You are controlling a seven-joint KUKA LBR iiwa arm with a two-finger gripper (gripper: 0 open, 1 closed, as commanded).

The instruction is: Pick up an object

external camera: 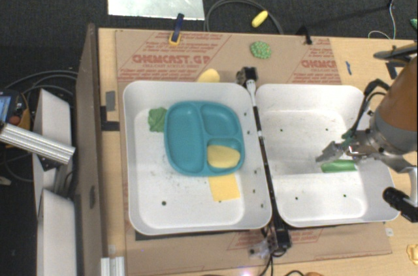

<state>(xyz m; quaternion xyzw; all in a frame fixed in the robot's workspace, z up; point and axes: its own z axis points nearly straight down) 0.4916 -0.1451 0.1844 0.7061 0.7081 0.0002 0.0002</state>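
Note:
A long green object [339, 166] lies in the right bin [307, 203], toward its right side. My gripper [341, 152] hovers right over it, coming in from the right, and hides the object's upper edge; whether it touches the object is unclear. In the left bin [147, 203], a teal divided plate [189, 138] carries a yellow lump [223, 156] in its lower right compartment. A flat yellow square [225, 188] lies just below the plate. A leafy green piece [157, 119] sits at the plate's left edge.
On the cardboard behind the bins rest a yellow piece [209, 76] and a round green piece [261, 49]. A black fitting [248, 77] sits at the top of the seam between the bins. Cables and metal framing stand to the left of the bench.

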